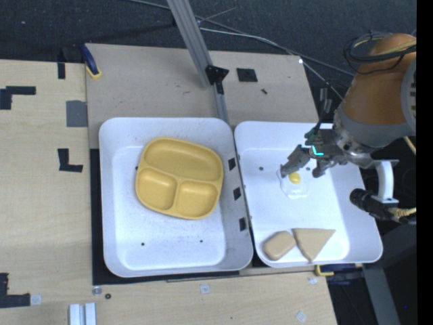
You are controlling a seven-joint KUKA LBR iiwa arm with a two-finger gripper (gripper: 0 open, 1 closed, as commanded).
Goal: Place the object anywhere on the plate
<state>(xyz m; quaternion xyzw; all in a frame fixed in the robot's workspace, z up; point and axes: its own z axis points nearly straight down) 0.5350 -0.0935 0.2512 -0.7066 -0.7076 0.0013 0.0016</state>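
My gripper (304, 167) is above the right bin (352, 246), in its upper middle part, and its two fingers stand apart, so it is open. Nothing sits between the fingers. Just below the left finger there is a small yellow object (294, 178), lying on a pale, almost transparent patch on the bin floor; I cannot tell if the finger touches it. Behind the gripper my wrist shows a small green light, and above it is the orange band of my arm (379, 80). In the front part of the same bin lie a rounded tan piece (277, 245) and a tan wedge (313, 240), just beside each other. The yellow plate (179, 177) with three compartments rests in the left bin (122, 242), well apart from the yellow object.
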